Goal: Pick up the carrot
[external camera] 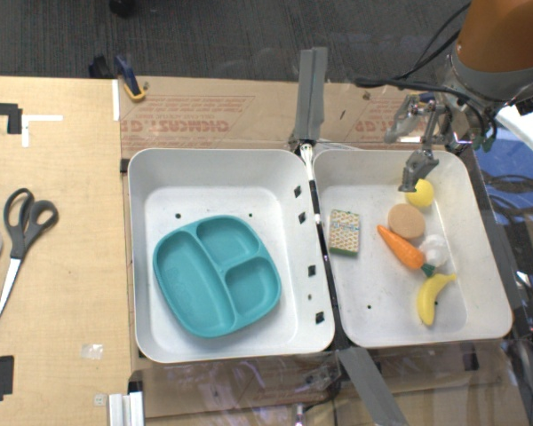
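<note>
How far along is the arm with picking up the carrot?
Nothing looks done yet: the carrot lies flat in the right bin, between a tan round piece and a banana. In hand: the gripper sits above the bin's far side, by a yellow piece. Left: reach, grasp, lift.

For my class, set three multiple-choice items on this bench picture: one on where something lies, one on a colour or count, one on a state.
1. The carrot lies in:
A. the right bin
B. the left bin
C. the teal tray

2. The banana is:
A. green
B. yellow
C. red

3. The scissors on the bench are:
A. hanging on a hook
B. standing upright
C. lying flat

Answers: 1 A, it rests among the play food right of the divider. 2 B, its skin is plainly yellow. 3 C, they rest flat on the wood.
</note>
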Available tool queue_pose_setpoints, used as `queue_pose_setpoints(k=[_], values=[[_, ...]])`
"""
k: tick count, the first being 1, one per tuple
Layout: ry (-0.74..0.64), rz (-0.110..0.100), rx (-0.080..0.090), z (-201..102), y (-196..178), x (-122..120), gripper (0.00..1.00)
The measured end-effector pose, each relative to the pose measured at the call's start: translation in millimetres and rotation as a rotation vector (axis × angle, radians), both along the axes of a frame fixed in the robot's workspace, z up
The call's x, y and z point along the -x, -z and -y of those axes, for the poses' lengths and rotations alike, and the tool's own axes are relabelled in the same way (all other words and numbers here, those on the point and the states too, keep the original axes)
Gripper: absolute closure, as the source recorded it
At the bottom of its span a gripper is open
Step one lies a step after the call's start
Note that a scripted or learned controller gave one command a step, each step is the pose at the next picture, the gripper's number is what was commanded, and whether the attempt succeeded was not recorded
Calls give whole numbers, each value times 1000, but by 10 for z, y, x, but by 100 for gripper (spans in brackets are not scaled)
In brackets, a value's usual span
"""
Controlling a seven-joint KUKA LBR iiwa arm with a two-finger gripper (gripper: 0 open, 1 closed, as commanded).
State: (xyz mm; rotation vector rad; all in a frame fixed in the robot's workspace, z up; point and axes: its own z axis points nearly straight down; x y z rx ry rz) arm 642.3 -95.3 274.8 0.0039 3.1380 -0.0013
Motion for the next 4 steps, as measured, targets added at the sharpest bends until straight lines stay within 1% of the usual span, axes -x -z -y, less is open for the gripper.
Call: queue_pose_setpoints(k=[1,2,3,4], values=[[-248,-1,-1,396,1494,238,0],[-250,6,1,388,1381,217,100],[-275,0,-1,-400,824,770,100],[-349,-1,-1,-969,597,1220,100]])
